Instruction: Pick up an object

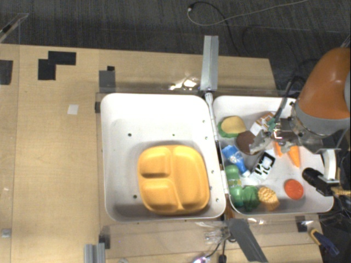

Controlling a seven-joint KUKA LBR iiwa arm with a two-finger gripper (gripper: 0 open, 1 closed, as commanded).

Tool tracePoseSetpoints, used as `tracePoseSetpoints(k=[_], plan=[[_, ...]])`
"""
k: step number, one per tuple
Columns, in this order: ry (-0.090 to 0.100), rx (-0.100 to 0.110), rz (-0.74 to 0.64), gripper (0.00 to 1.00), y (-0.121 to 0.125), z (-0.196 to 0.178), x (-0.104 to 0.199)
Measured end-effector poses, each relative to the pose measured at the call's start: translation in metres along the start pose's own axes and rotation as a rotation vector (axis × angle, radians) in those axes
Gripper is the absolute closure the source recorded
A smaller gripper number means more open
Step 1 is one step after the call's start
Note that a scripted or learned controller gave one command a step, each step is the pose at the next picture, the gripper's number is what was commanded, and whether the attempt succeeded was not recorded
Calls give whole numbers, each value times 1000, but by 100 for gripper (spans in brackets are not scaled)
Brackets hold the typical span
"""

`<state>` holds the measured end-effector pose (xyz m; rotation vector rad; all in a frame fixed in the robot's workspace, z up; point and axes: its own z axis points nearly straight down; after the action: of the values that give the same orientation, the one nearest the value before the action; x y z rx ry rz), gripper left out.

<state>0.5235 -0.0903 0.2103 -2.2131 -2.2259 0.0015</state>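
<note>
The task names no particular object, so any piece in the right bin (323,201) could serve. The likeliest candidate is the brown round piece (244,141), which lies in the upper middle of that bin, just below the yellow-green round toy (232,126) and just left of the gripper (267,137). The gripper sits low over the bin's centre, its metal parts reaching leftward toward the brown piece, but whether its jaws are spread or closed cannot be told at this size, and nothing can be seen clamped in them.

Around that spot the toys crowd the bin's left wall: a blue piece (234,157) under the brown one, a black-and-white block (264,164) just right of it, green pieces (241,193) lower down, and a tan knobbly item (267,197) beside them at the bottom. An orange carrot-like piece (295,156) and a red-orange round toy (294,188) lie further right, well apart from the cluster. The tight packing probably makes a clean grasp harder there.

The arm's orange band (329,89) fills the upper right, since the arm enters from that side. The left bin (118,119) holds a yellow divided tray (173,177) in its lower half.
</note>
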Motion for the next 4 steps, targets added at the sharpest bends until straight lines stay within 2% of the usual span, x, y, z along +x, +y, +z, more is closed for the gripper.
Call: tracePoseSetpoints(k=[1, 2, 3, 4], plan=[[-1, -6, 14, 0, 15, 104, -26], [3, -9, 663, 0, 38, 121, -2], [4, -14, 653, 100, 40, 110, 0], [0, -3, 936, 100, 105, 65, -36]])
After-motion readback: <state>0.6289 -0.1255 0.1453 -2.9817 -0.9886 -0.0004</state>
